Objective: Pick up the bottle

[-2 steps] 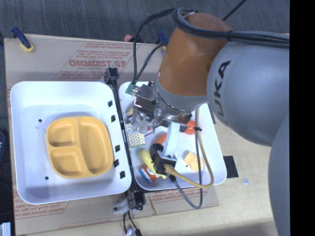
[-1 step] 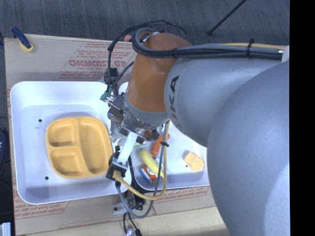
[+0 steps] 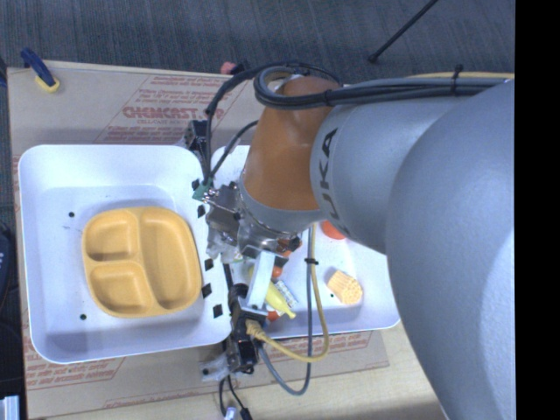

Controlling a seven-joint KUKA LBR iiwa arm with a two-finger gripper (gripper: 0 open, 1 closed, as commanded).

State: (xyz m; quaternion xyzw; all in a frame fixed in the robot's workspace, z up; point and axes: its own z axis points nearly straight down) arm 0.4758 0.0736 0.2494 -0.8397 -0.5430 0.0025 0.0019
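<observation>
Red printed lettering runs across the brown cardboard sheet (image 3: 131, 103) that lies under the white bins. The largest word, in outlined capitals near the sheet's upper left, looks like "CHEMCAST", though the letters are soft. Smaller red lines around it, and more along the sheet's lower edge, are too small to read. On the grey robot arm (image 3: 420, 191), dark letters "UKA", part of a larger logo, show beside the orange band (image 3: 284, 156).
</observation>
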